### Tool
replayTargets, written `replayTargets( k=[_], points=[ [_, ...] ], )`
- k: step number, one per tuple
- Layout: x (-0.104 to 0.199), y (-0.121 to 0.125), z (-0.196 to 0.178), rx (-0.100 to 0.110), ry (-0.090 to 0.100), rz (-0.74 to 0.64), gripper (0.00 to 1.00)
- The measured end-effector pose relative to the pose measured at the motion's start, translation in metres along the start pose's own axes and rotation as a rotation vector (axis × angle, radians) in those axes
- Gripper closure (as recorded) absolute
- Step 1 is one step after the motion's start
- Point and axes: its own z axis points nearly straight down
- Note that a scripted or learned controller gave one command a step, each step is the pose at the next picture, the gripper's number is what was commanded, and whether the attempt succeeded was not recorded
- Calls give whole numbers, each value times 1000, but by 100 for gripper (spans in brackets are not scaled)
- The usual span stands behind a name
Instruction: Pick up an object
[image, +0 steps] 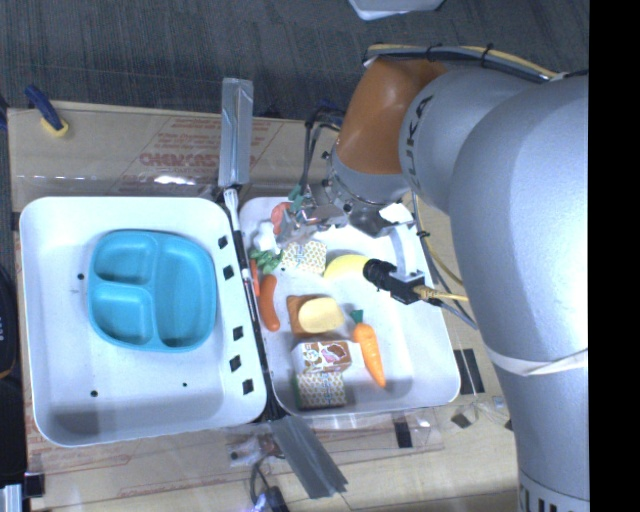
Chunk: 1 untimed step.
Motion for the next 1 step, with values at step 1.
replayTargets(
  k=[1],
  points=[
    [-22, 32, -38, 1, -1, -53, 100]
  ],
)
